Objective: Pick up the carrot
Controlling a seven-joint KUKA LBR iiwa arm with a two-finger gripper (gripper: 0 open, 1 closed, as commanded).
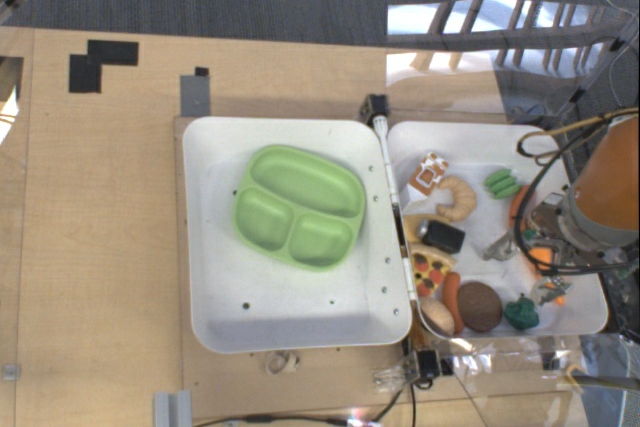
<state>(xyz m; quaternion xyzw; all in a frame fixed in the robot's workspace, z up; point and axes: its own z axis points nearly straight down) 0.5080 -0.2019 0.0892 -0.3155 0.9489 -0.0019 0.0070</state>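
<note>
Arm: reaching in from the right, orange band (612, 177) over the right bin (480, 137).
Jaws: the gripper (535, 260) is low at the bin's right side, but I cannot tell whether it is clenched or released.
Carrot: an orange sliver (517, 205) shows right beside the wrist; partly hidden.
Left bin: green divided plate (298, 205) sits in it.
Right bin: croissant (458, 198), brown ball (480, 305), broccoli (521, 314) nearby.

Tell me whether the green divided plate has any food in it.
Empty. All three compartments of the green plate show bare green; it sits alone in the left bin, and the toy food lies in the right bin.
</note>
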